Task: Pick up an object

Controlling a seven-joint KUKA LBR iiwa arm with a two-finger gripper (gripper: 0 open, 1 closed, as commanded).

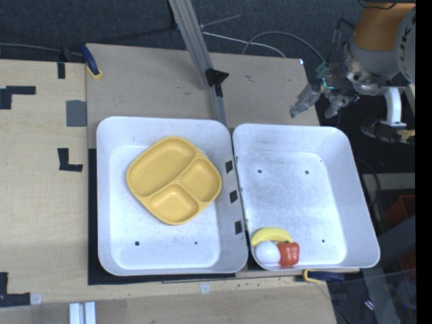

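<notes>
Yellow plastic stands out in the left bin (108, 181): a tray (174, 179) with three compartments lies flat on the bin floor, turned at an angle, nearer the bin's far edge than its near one. The right bin (337, 181) sits just beside it, their rims touching along the middle. In the near left corner of the right bin three small things crowd together: a white ball (267, 253), a red piece (289, 253) touching its right side, and a yellow piece (271, 235) curving over the ball's far side. What the red and yellow pieces are is too small to tell.

Both bins rest on the counter (148, 79), a tan board with black tape marks on the lighter surface at its left. A grey metal post (192, 32) slants down from the top of the view and ends at the gap between the bins, with a black bracket on it.

At upper right the arm (381, 25) hangs above the counter's far right corner, beyond the right bin's far rim and well apart from the three small things. Its end effector (316, 103) points down and left; the fingers look parted, with nothing between them.
</notes>
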